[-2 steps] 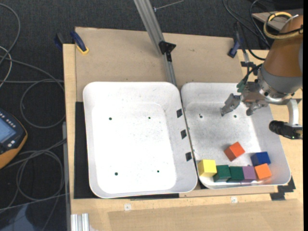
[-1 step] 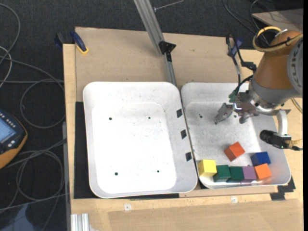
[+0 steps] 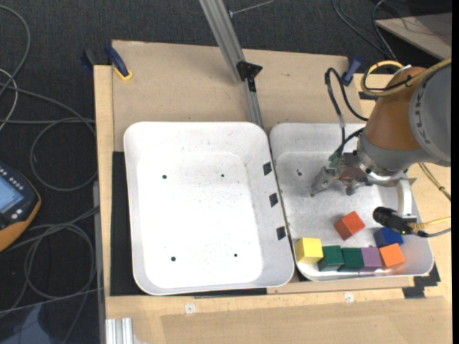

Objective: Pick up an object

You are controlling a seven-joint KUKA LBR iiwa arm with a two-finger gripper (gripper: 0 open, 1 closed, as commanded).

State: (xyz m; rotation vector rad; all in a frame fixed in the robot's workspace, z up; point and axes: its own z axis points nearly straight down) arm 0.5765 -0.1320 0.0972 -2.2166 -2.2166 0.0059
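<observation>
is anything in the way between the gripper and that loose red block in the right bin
Nothing visible. The gripper hangs over bare bin floor, and the red block lies apart from the row of blocks along the right bin's near edge, with only white floor between gripper and block.

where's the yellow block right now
The yellow block sits in the right bin, at its near-left corner, touching the green block that starts the row along the front wall.

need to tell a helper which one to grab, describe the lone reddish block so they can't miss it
Look in the right bin. The red-orange block sits alone, tilted, above the row of blocks along the bin's near edge. It touches none of them.
</observation>
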